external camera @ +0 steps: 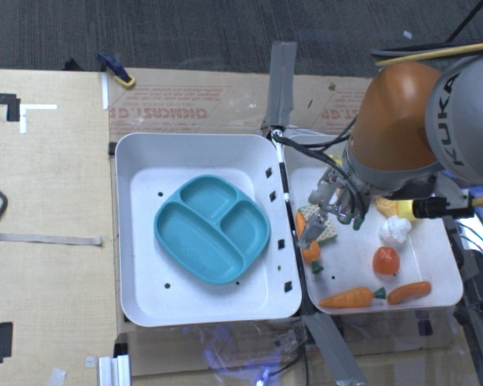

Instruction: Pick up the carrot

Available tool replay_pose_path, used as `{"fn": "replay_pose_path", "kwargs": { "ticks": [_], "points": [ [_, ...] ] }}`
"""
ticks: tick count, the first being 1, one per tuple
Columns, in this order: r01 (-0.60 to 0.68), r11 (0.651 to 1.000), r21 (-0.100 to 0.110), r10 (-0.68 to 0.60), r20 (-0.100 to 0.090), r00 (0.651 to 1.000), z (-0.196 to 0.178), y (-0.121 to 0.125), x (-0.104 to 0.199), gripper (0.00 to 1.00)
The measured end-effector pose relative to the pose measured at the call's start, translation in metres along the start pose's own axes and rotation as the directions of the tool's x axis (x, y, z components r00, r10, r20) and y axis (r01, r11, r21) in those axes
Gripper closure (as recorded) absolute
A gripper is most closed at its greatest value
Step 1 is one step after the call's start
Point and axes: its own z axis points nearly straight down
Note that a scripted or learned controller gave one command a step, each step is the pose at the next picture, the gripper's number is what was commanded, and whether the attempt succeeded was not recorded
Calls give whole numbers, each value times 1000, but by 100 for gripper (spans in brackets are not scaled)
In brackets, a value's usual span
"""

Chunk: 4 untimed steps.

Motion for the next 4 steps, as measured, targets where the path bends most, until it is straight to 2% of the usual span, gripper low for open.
{"fn": "replay_pose_path", "kwargs": {
  "ticks": [4],
  "points": [
    [0, 1000, 0, 0, 0, 1000, 0, 0, 0, 0]
  ]
}}
